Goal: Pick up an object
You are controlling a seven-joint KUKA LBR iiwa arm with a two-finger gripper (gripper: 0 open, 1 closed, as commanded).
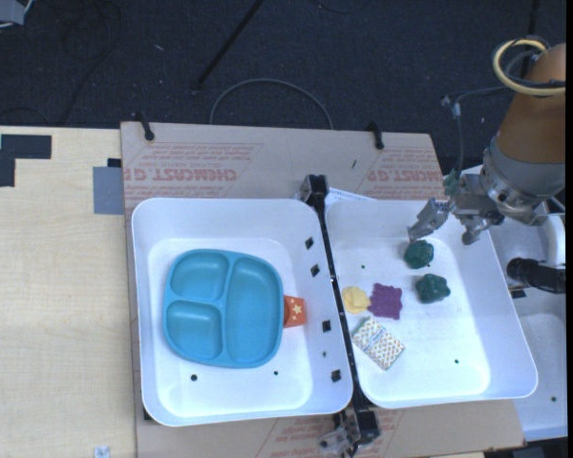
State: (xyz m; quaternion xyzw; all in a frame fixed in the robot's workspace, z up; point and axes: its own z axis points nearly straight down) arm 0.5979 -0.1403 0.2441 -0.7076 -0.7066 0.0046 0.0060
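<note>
On the pale wooden surface (48, 284) a sheet of brown printed cardboard (229, 160) carries two shallow white plastic bins side by side. The left white bin (158, 222) holds a blue plastic plate with three compartments (223, 307), lying flat near the bin's middle. Just beside the plate's right edge, touching or nearly touching it, sits a small orange block with a yellow star on it (294, 310). A row of black clips (327, 284) runs along the seam where the two bins meet.

The right white bin (497, 370) holds a loose group of small things. Near its left wall lies a small yellow lump (354, 299), and right against it a purple piece with a jagged outline (386, 301). Below these two rests a white packet with a fine patterned print (378, 343), tilted on the bin floor. Further right are two dark green crumpled lumps — the upper green lump (419, 253) and the lower green lump (433, 287), near each other but apart.

The two-finger end effector (452, 223) hangs over the far right part of this bin, its metal fingers (428, 220) spread apart — released, with nothing between them. The upper green lump lies just below the left finger. Above the end effector rises the grey arm with its orange band (540, 103).
</note>
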